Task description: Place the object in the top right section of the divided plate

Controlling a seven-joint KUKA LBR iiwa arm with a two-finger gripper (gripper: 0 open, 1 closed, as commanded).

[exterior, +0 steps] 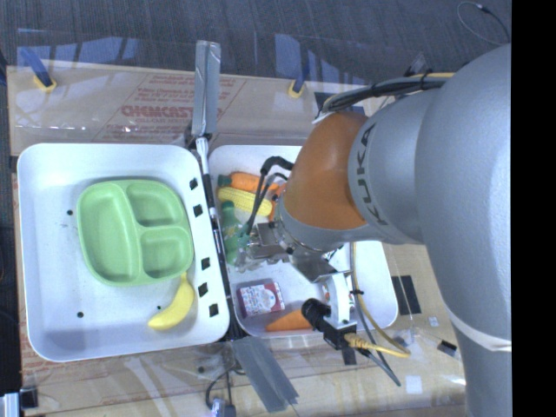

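Grey arm with orange band (pixel 347 181) covers most of right white bin (pixel 382 295); cannot tell finger state. Left white bin (pixel 43 233): green divided plate (pixel 135 231), all sections bare, yellow banana (pixel 176 307) just beside its lower right rim. Right bin: corn cob (pixel 243 201), carrot (pixel 244 182), red packet (pixel 260 298).

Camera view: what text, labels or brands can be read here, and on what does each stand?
"KUKA", on the grey arm beside its orange band, reading sideways.
Red printing on the cardboard sheet behind the bins: too blurred to read.
Label on the small red packet in the right bin: too small to read.
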